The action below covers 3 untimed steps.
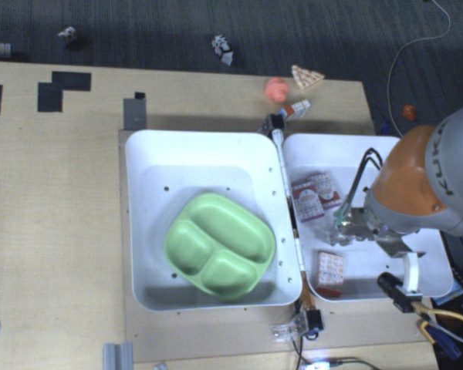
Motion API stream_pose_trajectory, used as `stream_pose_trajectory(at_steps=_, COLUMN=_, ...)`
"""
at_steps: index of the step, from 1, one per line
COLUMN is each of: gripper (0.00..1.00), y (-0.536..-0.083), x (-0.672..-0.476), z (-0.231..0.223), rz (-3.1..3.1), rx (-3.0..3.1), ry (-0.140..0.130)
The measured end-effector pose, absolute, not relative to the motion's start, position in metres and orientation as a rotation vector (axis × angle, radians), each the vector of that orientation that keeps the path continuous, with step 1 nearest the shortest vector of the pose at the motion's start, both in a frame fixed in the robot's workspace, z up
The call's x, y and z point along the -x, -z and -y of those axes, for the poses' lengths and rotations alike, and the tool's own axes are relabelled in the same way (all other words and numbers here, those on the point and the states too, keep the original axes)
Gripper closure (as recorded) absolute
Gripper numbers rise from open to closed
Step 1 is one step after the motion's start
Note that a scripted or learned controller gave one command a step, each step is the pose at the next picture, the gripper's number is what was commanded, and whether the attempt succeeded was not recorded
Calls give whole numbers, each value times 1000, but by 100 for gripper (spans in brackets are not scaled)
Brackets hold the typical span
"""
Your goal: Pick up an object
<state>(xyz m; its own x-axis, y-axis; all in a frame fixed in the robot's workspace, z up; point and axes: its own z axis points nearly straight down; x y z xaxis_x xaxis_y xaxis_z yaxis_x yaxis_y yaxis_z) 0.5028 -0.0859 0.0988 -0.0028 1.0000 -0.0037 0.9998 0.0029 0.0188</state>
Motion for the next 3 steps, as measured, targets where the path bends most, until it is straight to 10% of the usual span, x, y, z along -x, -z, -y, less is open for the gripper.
stream_pose_trajectory(at_steps=1, gripper=100, y=-164, x=-612, z=143, rz=-2222, rx=-2212, ry=-6)
stream_pose_trajectory(at_steps=2, gripper=0, y=-163, x=-611, z=142, rz=-2225, rx=-2213, ry=-3)
stream_pose_trajectory(at_steps=3, gripper=0, y=-87, x=-586, z=97, rz=-2221, rx=-2211, ry=-6)
